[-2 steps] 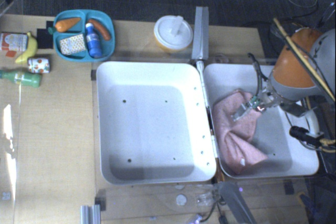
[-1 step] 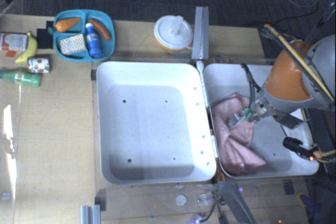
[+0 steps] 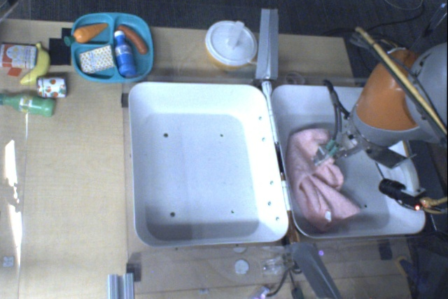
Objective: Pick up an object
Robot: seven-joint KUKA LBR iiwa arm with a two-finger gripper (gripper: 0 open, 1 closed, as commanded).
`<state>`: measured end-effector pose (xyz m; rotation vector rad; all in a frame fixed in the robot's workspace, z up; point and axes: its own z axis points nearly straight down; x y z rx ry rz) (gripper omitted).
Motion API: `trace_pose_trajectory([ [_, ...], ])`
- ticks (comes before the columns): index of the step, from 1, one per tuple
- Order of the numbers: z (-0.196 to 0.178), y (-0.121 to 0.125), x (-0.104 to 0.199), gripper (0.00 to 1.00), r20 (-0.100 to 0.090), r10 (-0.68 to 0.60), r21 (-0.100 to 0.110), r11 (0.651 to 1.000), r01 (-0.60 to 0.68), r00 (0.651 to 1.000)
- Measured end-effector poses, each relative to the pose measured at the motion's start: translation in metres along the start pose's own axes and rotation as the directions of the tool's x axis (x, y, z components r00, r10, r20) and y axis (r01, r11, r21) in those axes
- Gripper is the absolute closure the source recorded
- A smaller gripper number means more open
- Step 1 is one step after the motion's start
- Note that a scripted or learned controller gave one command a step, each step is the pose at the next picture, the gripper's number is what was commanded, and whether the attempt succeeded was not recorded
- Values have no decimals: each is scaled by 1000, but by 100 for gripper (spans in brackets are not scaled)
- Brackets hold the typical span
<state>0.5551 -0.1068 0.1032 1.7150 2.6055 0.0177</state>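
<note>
A crumpled pink cloth (image 3: 315, 182) lies in the left half of the right bin (image 3: 381, 219), stretching from mid-bin toward its front wall. My gripper (image 3: 327, 152) comes down from the grey arm with the orange band (image 3: 383, 103) and sits on the upper part of the cloth, touching its folds. The tip is partly sunk among the folds, so its state is hidden.
The left bin (image 3: 199, 164) sits beside the right one. Behind the bins are a blue divided tray of toy food (image 3: 112, 47), a white lidded cup (image 3: 231, 44) and a metal post (image 3: 267, 45). A banana (image 3: 36, 65), can (image 3: 51, 87) and green bottle (image 3: 28, 104) lie far left.
</note>
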Motion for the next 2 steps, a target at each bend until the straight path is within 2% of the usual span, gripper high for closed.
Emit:
trace_pose_trajectory([
  [1, -82, 29, 22, 100, -8, 153, 19, 988, -153, 988],
  [2, -92, 31, 23, 100, -7, 146, 16, 989, -146, 989],
])
